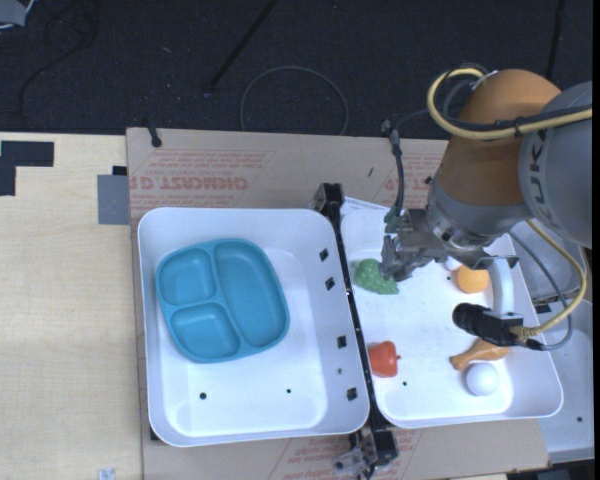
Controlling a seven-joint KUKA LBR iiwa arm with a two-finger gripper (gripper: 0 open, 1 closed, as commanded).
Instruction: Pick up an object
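Red piece (383,359) | white ball (482,378) | gripper (394,265) at green piece (376,277)

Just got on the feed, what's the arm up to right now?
The arm's gripper is down in the right bin, right at the green object. Nothing is visibly lifted. A red object, a white ball and orange pieces also lie in that bin. The left bin holds a blue divided plate.

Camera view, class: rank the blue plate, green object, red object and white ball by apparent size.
1. Blue plate
2. Green object, partly behind the pincer, so unsure
3. Red object and white ball look alike
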